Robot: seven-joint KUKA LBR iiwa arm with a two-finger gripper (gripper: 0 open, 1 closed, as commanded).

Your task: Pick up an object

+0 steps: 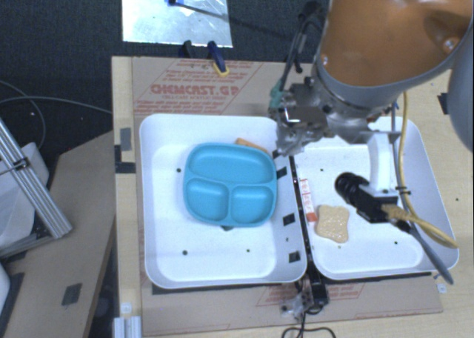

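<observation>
A blue divided plate lies in the left bin. An orange-tan thing pokes out from behind the plate's far right rim, mostly hidden. A tan toast-shaped piece rests in the right bin near its front left. My gripper hangs over the ridge between the two bins at their far side, just right of the orange thing. Nothing shows in its grasp.
A small red-printed label lies along the right bin's left wall. A shiny metal sheet lies beyond the bins at the back. A blue and yellow clamp sits on the cardboard under the bins.
</observation>
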